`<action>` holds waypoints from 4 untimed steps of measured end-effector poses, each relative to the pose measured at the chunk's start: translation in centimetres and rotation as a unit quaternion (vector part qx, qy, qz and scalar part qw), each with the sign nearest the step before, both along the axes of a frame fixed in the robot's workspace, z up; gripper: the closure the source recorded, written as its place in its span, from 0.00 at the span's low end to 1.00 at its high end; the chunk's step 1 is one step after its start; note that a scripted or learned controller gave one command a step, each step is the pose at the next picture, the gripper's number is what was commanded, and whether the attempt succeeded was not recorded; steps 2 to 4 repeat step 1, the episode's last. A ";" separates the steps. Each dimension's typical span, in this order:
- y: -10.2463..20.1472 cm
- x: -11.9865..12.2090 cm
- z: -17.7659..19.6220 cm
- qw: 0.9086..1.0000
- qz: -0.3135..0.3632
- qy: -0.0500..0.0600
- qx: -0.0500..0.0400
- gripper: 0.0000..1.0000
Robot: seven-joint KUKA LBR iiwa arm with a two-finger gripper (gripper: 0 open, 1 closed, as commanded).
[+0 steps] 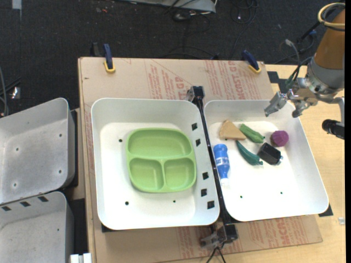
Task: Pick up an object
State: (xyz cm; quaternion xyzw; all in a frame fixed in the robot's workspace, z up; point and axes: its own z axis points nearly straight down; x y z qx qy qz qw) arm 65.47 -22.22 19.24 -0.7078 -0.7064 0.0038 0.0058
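**Five small things waiting, and nothing in the fingers**

Five loose items are lying bunched in the upper half of the right bin [307, 196], and that cluster is what the arm [330, 48] is leaning in over from the right. The gripper [285, 105] is hanging above the bin's far edge with its two fingers spread apart, and nothing is sitting between them. It is poised high and open, as I read it, so that it can drop onto a target without knocking the neighbours.

Any of the five could serve. A tan wedge [231, 130] is lying nearest the divider, a green pod-shaped piece [252, 133] is resting just beside it, a purple ball [280, 138] is sitting close to the right wall, a black block [269, 154] is touching the tip of a curved teal piece [248, 153], and a blue bottle [220, 160] is lying along the bin's left wall. The purple ball is standing a little apart, so it is looking like the easiest grab.

Next door, the left bin [109, 201] is holding a green divided plate [162, 159], flat and well away from the action.
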 end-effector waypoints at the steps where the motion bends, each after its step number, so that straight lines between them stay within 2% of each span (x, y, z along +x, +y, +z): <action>1: 0.1 0.3 1.0 1.000 0.002 -0.007 -0.002 0.00; 4: 0.1 0.3 1.0 1.000 0.002 -0.007 -0.002 0.00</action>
